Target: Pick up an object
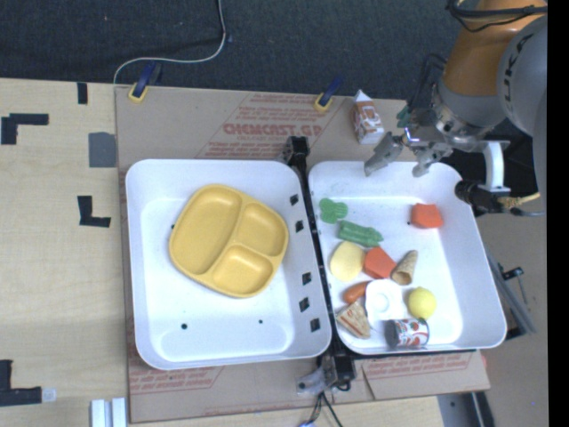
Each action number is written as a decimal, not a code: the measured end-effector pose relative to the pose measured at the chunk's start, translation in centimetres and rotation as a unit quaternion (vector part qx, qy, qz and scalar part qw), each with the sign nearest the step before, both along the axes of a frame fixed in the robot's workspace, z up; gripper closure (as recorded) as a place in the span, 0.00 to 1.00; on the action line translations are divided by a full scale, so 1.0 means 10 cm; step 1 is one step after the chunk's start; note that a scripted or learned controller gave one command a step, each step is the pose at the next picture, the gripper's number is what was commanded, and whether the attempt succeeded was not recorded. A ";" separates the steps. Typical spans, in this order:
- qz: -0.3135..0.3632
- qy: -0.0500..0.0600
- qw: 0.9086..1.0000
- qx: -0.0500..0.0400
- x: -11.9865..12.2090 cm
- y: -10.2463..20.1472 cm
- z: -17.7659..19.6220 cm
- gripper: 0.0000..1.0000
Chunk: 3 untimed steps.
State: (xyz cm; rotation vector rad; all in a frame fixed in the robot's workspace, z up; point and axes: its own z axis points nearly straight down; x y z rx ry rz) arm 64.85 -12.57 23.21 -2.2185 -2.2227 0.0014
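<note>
Single fixed camera above the table (62,238), looking down at a slant from moderate height, both white bins (142,265) fully in frame side by side, arm (498,43) entering from the right edge.

Yellow divided plate (228,239), small carton (365,118)

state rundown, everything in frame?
gripper: fingers open, holding nothing, above right bin's far rim
yellow plate: flat in left bin, nothing on it
can: on its side, right bin
cone: on its side
small carton: outside the bins
</note>
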 end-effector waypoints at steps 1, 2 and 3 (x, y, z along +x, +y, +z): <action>0.000 -0.003 1.000 0.000 -0.38 -0.03 -1.34 0.00; -0.001 -0.002 1.000 -0.001 -0.88 0.17 -1.47 0.00; 0.000 -0.003 1.000 0.000 -0.91 0.13 -1.46 0.00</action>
